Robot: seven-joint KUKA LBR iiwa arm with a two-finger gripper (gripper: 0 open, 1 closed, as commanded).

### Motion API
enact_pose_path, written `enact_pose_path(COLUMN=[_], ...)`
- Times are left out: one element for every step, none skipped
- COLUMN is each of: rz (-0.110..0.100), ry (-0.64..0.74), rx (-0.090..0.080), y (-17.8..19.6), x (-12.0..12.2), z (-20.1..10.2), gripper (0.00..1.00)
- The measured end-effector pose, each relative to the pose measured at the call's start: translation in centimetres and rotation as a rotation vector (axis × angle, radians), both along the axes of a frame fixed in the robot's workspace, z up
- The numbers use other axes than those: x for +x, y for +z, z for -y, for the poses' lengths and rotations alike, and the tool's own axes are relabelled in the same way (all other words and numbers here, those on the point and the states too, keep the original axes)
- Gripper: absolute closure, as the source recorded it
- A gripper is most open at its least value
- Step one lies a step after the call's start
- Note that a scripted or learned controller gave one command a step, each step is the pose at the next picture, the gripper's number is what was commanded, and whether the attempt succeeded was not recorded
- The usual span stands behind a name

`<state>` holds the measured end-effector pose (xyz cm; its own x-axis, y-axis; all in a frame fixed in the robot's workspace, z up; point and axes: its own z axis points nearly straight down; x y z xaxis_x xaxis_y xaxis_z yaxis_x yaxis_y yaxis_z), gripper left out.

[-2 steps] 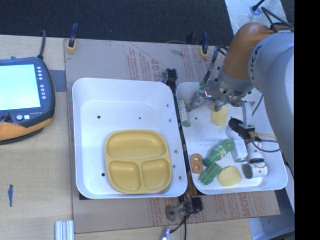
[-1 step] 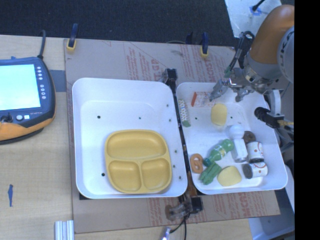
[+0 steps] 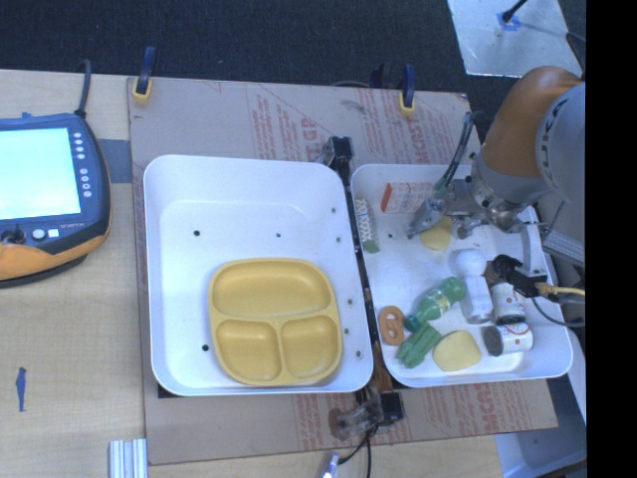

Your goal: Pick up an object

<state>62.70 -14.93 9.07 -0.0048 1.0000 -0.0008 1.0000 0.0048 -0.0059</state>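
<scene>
My gripper (image 3: 440, 225) hangs low over the back of the right bin (image 3: 557, 366). Its fingers stand open on either side of a small pale yellow object (image 3: 435, 237) that lies on the bin floor; nothing is lifted. In front of it lie a white rounded piece (image 3: 466, 263), a white bottle (image 3: 479, 299), a green bottle (image 3: 439, 300), a green pickle-shaped piece (image 3: 418, 347), a yellow lump (image 3: 456, 352), an orange ring (image 3: 390, 324) and a small white can (image 3: 513, 335).
The left bin (image 3: 179, 197) holds a yellow three-compartment tray (image 3: 274, 322). A tablet-like pendant (image 3: 45, 182) lies at the far left of the bench. Cables (image 3: 552, 292) trail along the right bin's right rim. A label card (image 3: 398, 199) lies at that bin's back.
</scene>
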Motion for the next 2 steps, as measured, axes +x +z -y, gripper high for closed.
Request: enact_pose_path(rz=[0.004,0.004], ry=[0.001,0.002], rx=[-0.001,-0.001], y=[0.2,1.2], x=[1.9,1.9], z=[-1.7,-1.7], gripper=[0.00,1.00])
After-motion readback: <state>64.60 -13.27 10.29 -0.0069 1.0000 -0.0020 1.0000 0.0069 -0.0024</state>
